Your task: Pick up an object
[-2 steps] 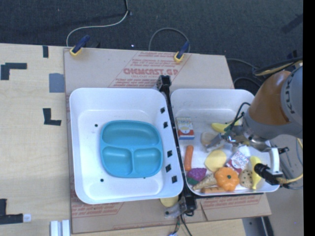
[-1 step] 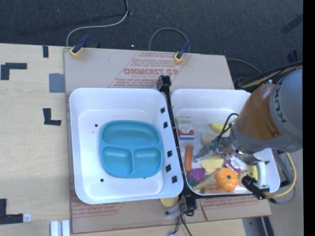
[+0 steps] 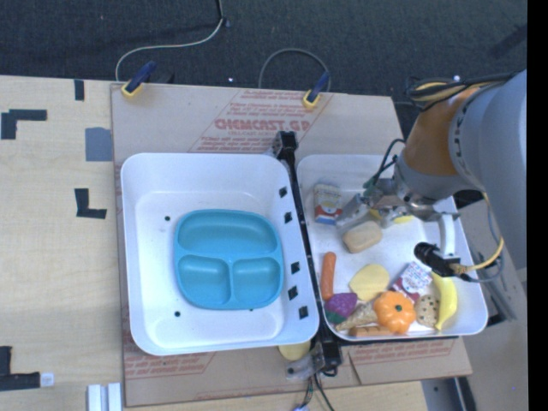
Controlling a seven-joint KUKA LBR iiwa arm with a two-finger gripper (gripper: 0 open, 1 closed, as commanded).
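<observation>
Camera view shows my gripper [image 3: 366, 215] low in the right bin [image 3: 476, 308], apparently touching the tan bread piece [image 3: 362, 237] for pickup; finger state indeterminate.

This is a robotics lab. A wooden desk [image 3: 51, 229] carries black tape marks, a cardboard sheet [image 3: 248, 122] is fixed with clamps [image 3: 137, 80], loose cables [image 3: 184, 41] run over dark carpet [image 3: 342, 15], and plastic toy food [image 3: 396, 311] fills one white bin [image 3: 475, 315].
</observation>
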